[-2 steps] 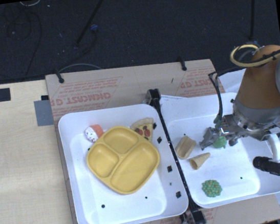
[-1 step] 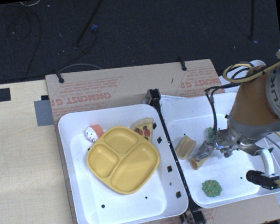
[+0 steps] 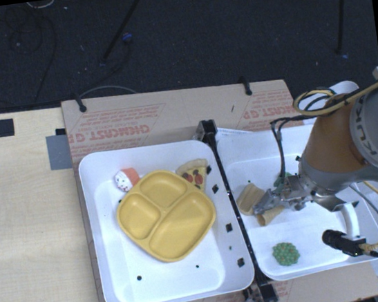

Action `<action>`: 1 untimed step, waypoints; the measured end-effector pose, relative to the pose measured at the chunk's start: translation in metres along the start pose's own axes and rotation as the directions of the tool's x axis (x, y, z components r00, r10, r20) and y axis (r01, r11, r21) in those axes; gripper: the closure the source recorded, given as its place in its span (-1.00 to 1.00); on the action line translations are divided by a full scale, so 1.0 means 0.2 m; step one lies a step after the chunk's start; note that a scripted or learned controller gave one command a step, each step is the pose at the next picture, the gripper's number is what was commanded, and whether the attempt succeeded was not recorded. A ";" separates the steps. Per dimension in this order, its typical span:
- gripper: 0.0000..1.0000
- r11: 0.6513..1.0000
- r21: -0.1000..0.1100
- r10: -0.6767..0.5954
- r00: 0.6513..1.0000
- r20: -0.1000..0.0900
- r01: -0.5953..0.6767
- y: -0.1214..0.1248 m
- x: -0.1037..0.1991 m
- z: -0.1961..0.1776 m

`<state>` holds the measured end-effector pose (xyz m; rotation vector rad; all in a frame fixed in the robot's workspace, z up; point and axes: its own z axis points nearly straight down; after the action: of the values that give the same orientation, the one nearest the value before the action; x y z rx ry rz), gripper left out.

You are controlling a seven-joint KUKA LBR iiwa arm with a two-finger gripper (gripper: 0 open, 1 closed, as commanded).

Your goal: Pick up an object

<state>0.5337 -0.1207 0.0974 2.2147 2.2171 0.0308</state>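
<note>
My gripper [image 3: 271, 202] hangs low in the right bin [image 3: 292, 143], reaching in from the right over its left half. A tan wedge-shaped piece [image 3: 249, 197] lies just to its left, touching or nearly touching the tip. A second small tan piece [image 3: 271, 217] shows right under the gripper, partly hidden by it. Near the bin's front edge lies a green bumpy ball [image 3: 285, 253], well apart from the gripper.
The left bin [image 3: 116, 276] holds a yellow divided plate [image 3: 166, 215], a small white and orange toy [image 3: 125, 179] and a pizza slice toy [image 3: 194, 174] at the plate's back edge. A black divider [image 3: 230, 204] separates the bins.
</note>
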 end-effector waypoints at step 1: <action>1.00 1.000 0.022 0.004 1.000 0.008 -0.004 -0.04 -0.02 0.00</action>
<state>0.5251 -0.1246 0.0980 2.2268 2.2197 -0.0025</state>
